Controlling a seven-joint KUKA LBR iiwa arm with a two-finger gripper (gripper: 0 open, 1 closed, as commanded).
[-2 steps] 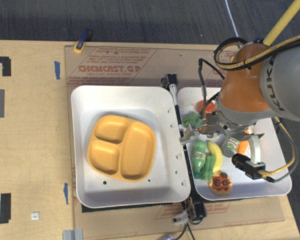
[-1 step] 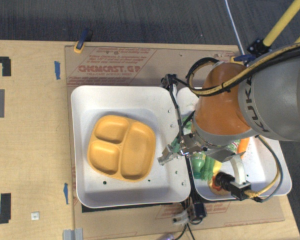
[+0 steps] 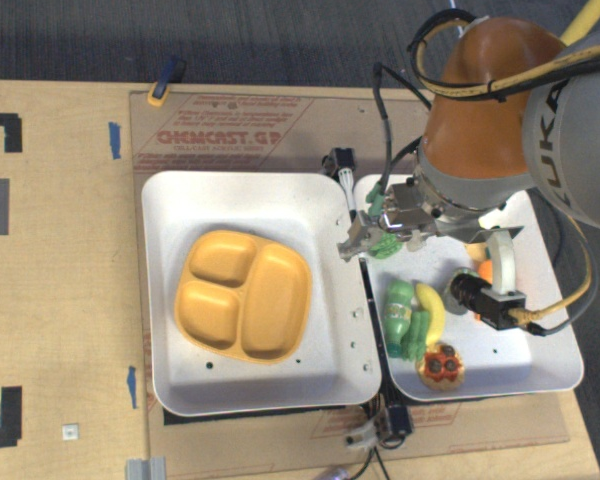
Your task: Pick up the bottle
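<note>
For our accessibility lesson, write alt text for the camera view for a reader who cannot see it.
A grey and orange robot arm reaches over the right bin, its gripper near the bin's left edge. A green bottle, a banana and a small pastry lie there; the left bin holds a yellow tray.

Grey KUKA arm (image 3: 570,138) with glossy orange band (image 3: 490,78); black and yellow cables (image 3: 450,58) routed over it.

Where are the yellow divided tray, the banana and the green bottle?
yellow tray (image 3: 244,295), camera view, on its middle ridge.
banana (image 3: 433,311), camera view, mid-length of its curve.
green bottle (image 3: 400,318), camera view, on its body.
</note>
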